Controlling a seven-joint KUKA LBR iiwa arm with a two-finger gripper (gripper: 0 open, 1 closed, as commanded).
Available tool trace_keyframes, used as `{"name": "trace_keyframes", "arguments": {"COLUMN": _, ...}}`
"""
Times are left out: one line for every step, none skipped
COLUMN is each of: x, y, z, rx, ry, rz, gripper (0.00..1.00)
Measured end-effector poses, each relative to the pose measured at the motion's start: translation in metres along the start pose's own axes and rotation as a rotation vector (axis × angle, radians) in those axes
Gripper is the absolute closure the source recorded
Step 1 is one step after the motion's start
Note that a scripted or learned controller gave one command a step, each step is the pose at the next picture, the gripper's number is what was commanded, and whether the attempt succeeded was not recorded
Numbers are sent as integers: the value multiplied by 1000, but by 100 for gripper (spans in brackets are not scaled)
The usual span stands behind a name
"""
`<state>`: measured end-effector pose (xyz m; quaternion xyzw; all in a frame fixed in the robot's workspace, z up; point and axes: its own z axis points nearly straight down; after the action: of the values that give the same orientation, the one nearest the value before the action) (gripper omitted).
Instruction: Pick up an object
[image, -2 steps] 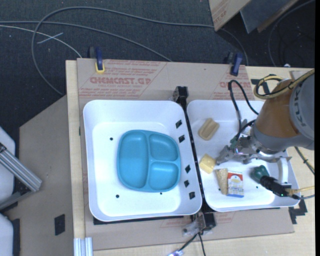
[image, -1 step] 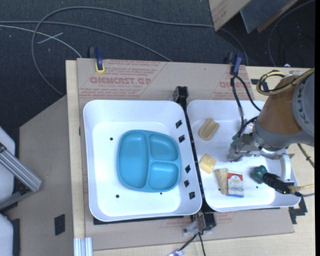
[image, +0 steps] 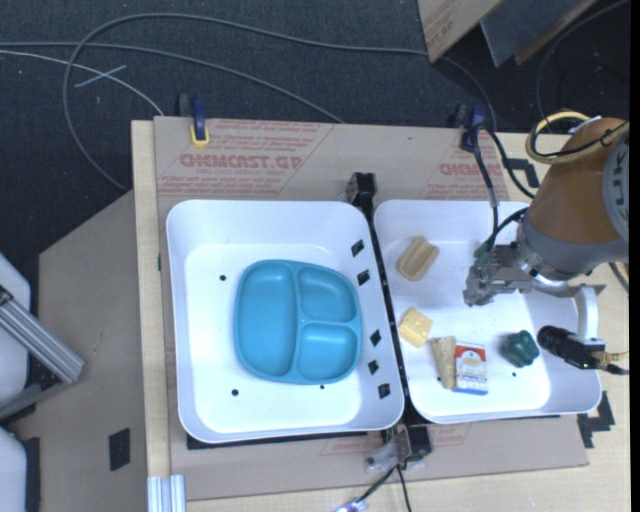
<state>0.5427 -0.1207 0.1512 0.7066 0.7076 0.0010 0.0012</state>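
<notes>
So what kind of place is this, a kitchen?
More likely a robotics lab bench: a robot arm reaches over two white bins, clamps hold a cardboard sheet, and loose cables cross the dark floor.

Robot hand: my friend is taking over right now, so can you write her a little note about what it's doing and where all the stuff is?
Hand: low over the right bin, in its upper middle. I can't make out its fingers, and nothing shows in its grip.
Right bin holds: tan block near the top left, yellow piece below it, small box with a tan piece beside it, dark green object on the right.
Left bin holds a blue divided plate.
Done: nothing lifted yet.
Left: grab any one object and raise it.
</notes>
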Motion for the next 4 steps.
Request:
{"name": "trace_keyframes", "arguments": {"x": 7, "y": 9, "z": -52, "rx": -2, "ry": 0, "rz": -1, "gripper": 100}}
{"name": "trace_keyframes", "arguments": {"x": 7, "y": 10, "z": -93, "rx": -2, "ry": -1, "rz": 0, "gripper": 100}}
{"name": "trace_keyframes", "arguments": {"x": 55, "y": 21, "z": -82, "rx": 5, "ry": 2, "rz": -2, "gripper": 100}}
{"name": "trace_keyframes", "arguments": {"x": 114, "y": 30, "z": -87, "rx": 2, "ry": 1, "rz": -2, "gripper": 100}}
